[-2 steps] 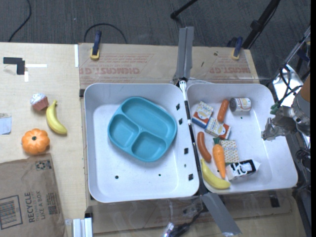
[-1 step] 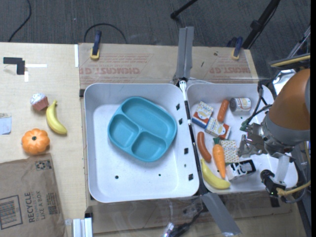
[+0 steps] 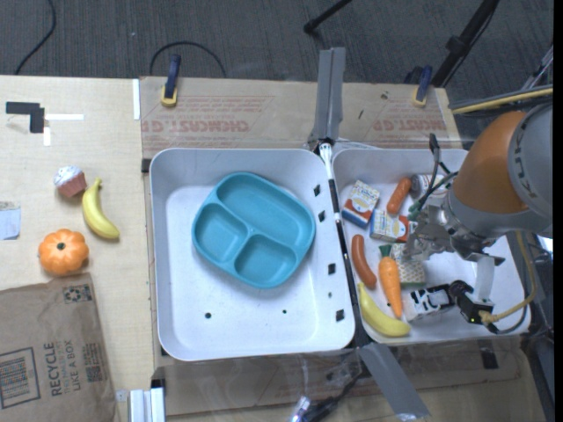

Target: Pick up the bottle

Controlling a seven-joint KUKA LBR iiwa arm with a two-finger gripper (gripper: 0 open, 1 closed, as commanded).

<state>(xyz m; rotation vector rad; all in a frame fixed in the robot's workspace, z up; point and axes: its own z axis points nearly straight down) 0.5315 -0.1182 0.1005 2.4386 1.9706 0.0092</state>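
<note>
Hovering low over the cluttered right bin [image 3: 506, 341], the pincer [image 3: 420, 243] (its state cannot be told) seems to be searching among carrots [image 3: 390, 284] for the bottle.

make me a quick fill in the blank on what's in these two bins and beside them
1. The blue divided tray lies in the ____ bin.
2. The sausage lies in the ____ bin.
3. On the bench left of the bins, a pumpkin sits near a ____ fruit, a banana.
4. The arm's band is ____.

Missing words: left; right; yellow; orange
</note>
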